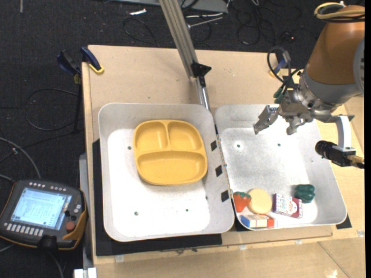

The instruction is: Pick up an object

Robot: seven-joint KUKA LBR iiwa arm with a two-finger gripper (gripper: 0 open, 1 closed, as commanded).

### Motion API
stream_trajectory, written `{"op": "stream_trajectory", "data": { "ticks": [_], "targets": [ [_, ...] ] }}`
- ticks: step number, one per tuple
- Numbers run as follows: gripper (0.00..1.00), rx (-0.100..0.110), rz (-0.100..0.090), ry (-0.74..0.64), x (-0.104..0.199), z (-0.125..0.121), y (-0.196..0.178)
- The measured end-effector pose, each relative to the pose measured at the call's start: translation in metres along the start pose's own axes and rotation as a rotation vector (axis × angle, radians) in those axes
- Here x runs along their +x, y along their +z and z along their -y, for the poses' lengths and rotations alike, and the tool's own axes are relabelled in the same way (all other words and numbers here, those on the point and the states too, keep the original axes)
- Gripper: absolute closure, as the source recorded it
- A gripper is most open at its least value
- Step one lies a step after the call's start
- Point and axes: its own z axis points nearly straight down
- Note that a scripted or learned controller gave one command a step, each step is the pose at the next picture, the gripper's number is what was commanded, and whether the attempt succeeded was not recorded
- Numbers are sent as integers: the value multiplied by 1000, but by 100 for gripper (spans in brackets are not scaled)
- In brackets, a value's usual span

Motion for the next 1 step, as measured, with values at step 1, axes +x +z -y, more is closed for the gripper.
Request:
{"op": "stream_trajectory", "data": {
  "ticks": [1],
  "targets": [
    [0, 0, 0, 1, 0, 0, 0]
  ]
}}
